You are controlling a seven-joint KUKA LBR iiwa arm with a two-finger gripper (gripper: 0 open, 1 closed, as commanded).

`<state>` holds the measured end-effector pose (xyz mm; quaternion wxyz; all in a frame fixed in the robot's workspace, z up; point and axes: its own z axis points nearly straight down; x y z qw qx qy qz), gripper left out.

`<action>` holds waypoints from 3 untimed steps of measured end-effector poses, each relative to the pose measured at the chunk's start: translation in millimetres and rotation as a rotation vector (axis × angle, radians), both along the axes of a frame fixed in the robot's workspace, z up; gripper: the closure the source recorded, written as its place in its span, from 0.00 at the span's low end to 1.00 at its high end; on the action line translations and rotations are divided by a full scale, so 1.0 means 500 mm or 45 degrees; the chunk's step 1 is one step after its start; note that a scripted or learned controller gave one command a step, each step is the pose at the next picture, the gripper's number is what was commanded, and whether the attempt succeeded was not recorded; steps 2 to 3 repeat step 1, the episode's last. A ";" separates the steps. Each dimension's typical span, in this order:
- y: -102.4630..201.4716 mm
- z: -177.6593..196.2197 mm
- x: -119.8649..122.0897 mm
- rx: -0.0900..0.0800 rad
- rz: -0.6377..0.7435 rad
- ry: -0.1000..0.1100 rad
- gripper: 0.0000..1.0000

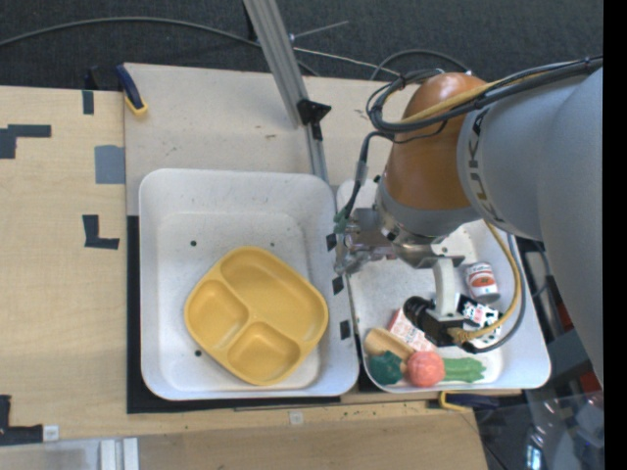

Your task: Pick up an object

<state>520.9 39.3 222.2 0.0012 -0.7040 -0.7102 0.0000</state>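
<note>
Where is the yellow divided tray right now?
The yellow divided tray lies in the left white bin, toward its lower right part, near the wall shared with the right bin.

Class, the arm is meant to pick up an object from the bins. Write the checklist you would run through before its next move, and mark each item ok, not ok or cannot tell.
1. Objects available to pick: ok. A red ball, a green toy and a small can lie in the right bin.
2. Claw over the bin with the objects: ok, it sits at that bin's left edge, near the wall between the bins.
3. Claw open or shut: cannot tell.
4. Anything held in the claw: cannot tell.
5. Yellow tray out of the way: ok, it lies in the left bin.
6. Objects well separated: not ok, they crowd the near edge.
</note>
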 end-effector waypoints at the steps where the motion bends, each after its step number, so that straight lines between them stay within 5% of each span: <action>1: 0.112 0.022 -0.017 0.000 0.001 0.000 1.00; 3: 0.112 0.022 -0.017 0.000 0.001 0.000 1.00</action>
